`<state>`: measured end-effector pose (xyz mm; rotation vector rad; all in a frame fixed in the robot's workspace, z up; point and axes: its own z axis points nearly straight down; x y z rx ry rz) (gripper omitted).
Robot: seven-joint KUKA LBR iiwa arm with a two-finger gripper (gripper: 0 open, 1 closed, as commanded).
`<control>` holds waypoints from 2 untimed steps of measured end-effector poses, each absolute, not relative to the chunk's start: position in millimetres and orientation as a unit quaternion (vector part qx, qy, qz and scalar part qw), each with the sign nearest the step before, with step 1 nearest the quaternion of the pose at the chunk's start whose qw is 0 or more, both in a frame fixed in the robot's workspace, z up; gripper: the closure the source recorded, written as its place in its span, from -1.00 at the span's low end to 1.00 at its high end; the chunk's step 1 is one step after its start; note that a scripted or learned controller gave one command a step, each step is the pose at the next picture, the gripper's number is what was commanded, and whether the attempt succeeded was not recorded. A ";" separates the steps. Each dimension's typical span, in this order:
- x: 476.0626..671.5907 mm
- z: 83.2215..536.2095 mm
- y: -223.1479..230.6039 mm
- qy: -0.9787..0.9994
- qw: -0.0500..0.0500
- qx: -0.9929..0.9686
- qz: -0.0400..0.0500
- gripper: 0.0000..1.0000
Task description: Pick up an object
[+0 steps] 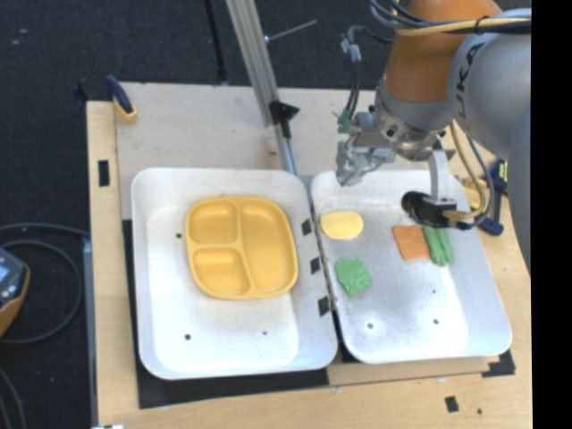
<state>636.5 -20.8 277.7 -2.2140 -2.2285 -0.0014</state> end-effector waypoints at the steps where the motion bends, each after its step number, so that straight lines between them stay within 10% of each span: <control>1: 618.5 256.0 23.5 -0.709 0.001 -0.705 0.000 1.00; 2: 607.2 258.2 75.0 -0.710 0.001 -0.705 0.000 1.00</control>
